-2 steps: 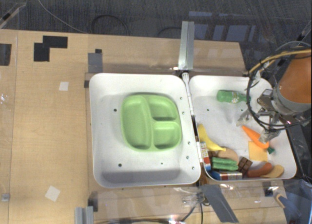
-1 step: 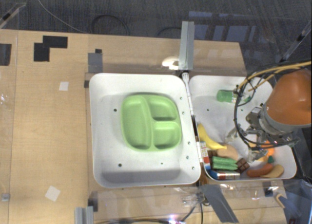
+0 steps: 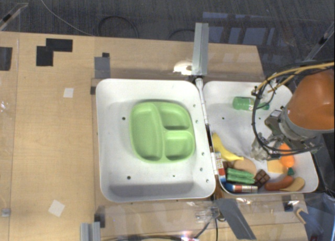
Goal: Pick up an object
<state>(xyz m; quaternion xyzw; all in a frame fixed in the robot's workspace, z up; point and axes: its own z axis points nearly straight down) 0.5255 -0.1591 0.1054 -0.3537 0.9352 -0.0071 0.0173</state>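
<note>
My gripper (image 3: 263, 150) hangs low in the right bin (image 3: 225, 122), beneath the orange band of the arm (image 3: 314, 103), and the wrist and cables hide its tips. Just right of it lie orange toy pieces (image 3: 286, 160). A yellow banana (image 3: 224, 151) rests to its left against the bin's left wall. Along the near wall sit a green piece (image 3: 239, 176), a red marker-like stick (image 3: 242, 187), a brown block (image 3: 260, 177) and a brown sausage (image 3: 280, 183). A green cylinder (image 3: 242, 103) lies apart at the far side.
The left bin (image 3: 112, 130) holds a green divided plate (image 3: 161, 131). A metal post (image 3: 200, 48) stands behind the divider between the bins. Black cables loop around the wrist over the right bin's far right.
</note>
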